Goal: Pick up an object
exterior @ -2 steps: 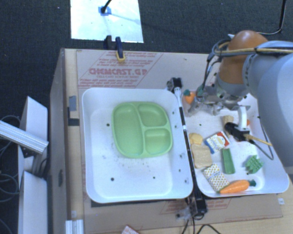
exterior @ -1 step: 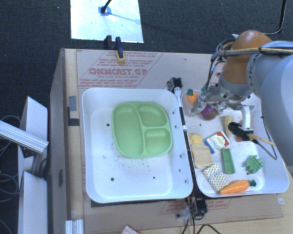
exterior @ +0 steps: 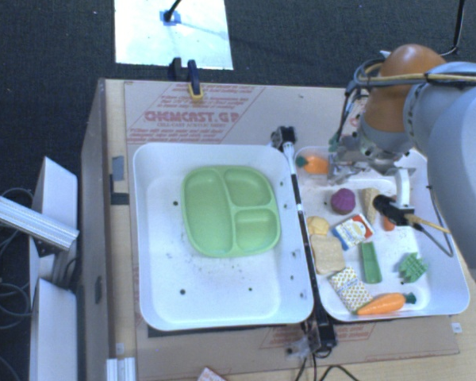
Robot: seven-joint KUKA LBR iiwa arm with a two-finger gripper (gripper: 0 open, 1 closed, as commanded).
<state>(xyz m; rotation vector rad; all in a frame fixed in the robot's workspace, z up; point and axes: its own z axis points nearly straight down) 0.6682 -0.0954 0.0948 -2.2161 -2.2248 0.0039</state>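
The tool (exterior: 351, 163) hangs over the right bin (exterior: 452, 288), just above a purple ball (exterior: 343, 200); its grip state cannot be told. A green plate (exterior: 228, 210) fills the left bin (exterior: 163, 292).

A dark, speckled carpet (exterior: 47, 46) covers the floor around the bench (exterior: 214, 105), whose top is a tan board printed with red lettering. A pale square sheet (exterior: 170, 22) lies on the carpet beyond the bench's far edge. Left of the bench stand white panels (exterior: 51, 193) and a grey metal rail (exterior: 32, 217), with dark cables (exterior: 4, 292) trailing below.
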